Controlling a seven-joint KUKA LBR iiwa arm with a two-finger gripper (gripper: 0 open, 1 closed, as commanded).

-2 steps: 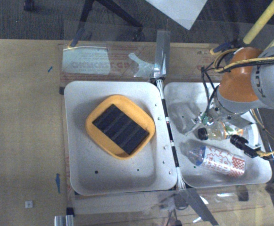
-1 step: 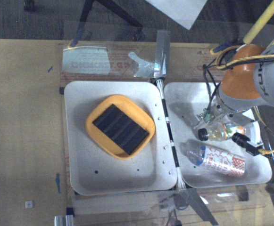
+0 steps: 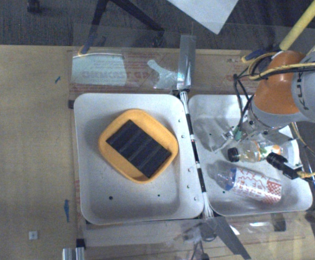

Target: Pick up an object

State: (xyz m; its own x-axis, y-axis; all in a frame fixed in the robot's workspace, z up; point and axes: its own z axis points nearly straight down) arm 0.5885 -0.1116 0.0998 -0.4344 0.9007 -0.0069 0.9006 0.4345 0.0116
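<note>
The grey arm with its orange band reaches in from the right and hangs over the right bin (image 3: pixel 303 199), its gripper (image 3: pixel 238 135) low near the bin's upper middle. Whether the jaws are wide, narrow or closed on anything cannot be told, since the wrist and cables cover them. Just beside the gripper lies a small clear bottle (image 3: pixel 249 155) with a dark cap, on its side, and nearer the front wall rests a clear plastic cup (image 3: pixel 252 183) printed in red and white, also lying down. Either could serve as the object to pick up; the bottle is the closer one. The left bin (image 3: pixel 87 199) holds a yellow-orange tray (image 3: pixel 138 145) with a dark ribbed insert, well apart from the arm. The main risk seems to be the bottle itself: it is round, smooth and on its side, so it could roll or squirt out as the jaws close. The cup's thin wall would likely crumple or slip. A descent slightly off-centre could also nudge the bottle against the cup and leave nothing in the grip.
</note>
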